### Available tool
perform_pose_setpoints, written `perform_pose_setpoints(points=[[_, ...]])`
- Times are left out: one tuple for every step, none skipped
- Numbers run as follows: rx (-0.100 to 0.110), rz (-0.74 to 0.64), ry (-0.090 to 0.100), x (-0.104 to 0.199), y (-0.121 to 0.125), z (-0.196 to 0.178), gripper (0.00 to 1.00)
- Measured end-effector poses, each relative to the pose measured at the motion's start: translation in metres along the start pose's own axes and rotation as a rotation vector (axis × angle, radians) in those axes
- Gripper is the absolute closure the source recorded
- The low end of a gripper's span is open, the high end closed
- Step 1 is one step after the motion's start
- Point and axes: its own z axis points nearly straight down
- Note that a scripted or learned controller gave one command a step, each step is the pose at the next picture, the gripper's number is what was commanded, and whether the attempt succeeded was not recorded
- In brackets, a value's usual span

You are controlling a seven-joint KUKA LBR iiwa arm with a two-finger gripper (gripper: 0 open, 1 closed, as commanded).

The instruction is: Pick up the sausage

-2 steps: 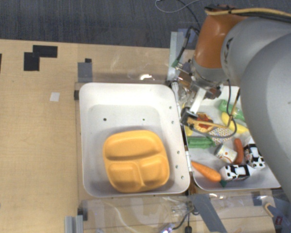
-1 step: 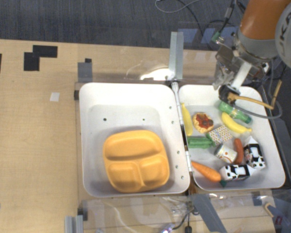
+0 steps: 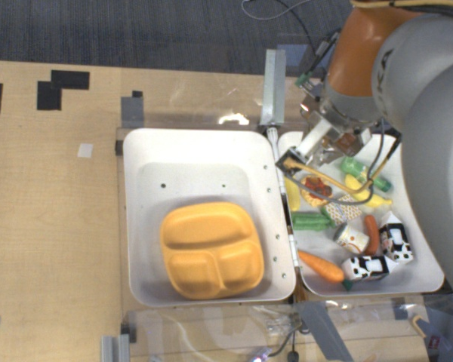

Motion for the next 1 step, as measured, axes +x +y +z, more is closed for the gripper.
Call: perform_pose_setpoints(points=[[0.000, 0.000, 0.000, 0.0000, 0.0001, -0.0002, 0.00]])
